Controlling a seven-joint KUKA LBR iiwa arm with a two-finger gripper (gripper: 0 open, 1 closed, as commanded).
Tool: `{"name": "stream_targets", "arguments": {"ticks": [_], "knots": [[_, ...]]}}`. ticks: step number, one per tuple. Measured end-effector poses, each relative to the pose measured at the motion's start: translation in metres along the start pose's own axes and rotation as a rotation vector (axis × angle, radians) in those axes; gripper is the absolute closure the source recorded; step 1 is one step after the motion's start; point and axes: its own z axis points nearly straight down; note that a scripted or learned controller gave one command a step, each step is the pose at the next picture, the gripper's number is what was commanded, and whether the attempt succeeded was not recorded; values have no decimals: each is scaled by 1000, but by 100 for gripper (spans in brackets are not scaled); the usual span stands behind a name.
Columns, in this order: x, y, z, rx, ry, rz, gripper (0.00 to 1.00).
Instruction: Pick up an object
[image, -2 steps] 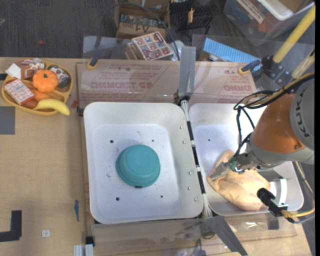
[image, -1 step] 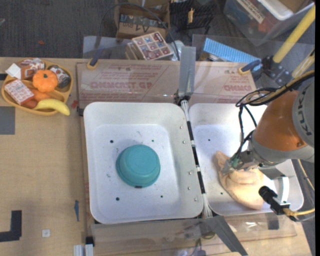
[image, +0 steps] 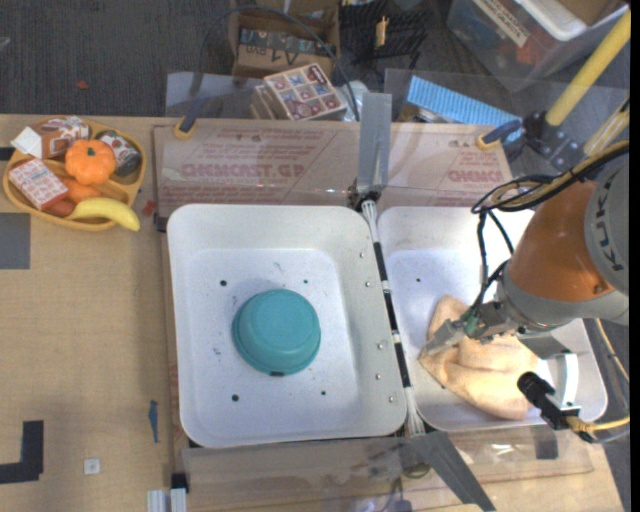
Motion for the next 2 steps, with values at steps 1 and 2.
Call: {"name": "stream_targets", "arguments": {"ticks": [1,2], "knots": [[-29,75,13,4,-2,196,0],[-10,17,12,2,1,-22,0]]}}
